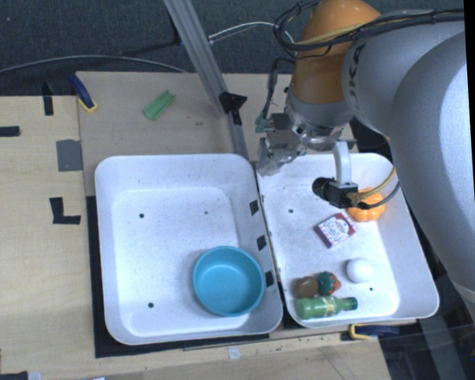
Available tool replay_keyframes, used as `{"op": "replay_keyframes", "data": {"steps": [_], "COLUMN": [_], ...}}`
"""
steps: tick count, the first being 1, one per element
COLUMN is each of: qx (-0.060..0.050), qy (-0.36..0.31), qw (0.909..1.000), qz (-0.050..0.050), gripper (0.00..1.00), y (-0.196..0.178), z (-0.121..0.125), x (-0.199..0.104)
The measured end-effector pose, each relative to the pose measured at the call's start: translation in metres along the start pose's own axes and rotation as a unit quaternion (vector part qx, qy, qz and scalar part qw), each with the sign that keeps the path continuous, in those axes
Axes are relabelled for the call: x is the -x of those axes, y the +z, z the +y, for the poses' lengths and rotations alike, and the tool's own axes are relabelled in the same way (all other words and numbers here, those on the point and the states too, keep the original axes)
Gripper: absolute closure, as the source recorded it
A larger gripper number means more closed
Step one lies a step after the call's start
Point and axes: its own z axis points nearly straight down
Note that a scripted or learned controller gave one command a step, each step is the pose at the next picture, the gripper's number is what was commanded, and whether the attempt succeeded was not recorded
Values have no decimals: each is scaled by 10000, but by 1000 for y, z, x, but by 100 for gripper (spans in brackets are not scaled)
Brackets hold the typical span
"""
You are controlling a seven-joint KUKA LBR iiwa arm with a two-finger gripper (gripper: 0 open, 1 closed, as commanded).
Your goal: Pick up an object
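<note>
Left bin (125,184) carries a blue bowl (227,280); the claw (277,152) hangs over the right bin's (404,295) far-left corner, grasp state undeterminable, apparently pre-grasp, so next it must travel to the red packet (335,231) or white ball (359,269) and descend.

- The two white bins (124,232) are seen to be of smooth plastic, finely speckled, with a dull sheen.
- The blue bowl (227,280) appears to be moulded plastic, smooth and slightly glossy.
- The bench (33,262) is shown as pale wood-like board, matt.
- The arm (424,93) is cased in smooth grey shell with a soft gloss; its orange band (332,27) is shinier.
- The white ball (359,270) looks smooth and matt.
- The green bottle (325,306) seems glossy plastic.
- The slanted pole (201,51) looks like brushed metal.
</note>
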Motion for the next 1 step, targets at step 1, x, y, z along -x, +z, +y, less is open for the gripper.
{"op": "replay_keyframes", "data": {"steps": [1], "qx": [-3], "qy": [-4], "qw": [10000], "qz": [3], "gripper": [100], "y": [8], "z": [4], "x": [-55]}}
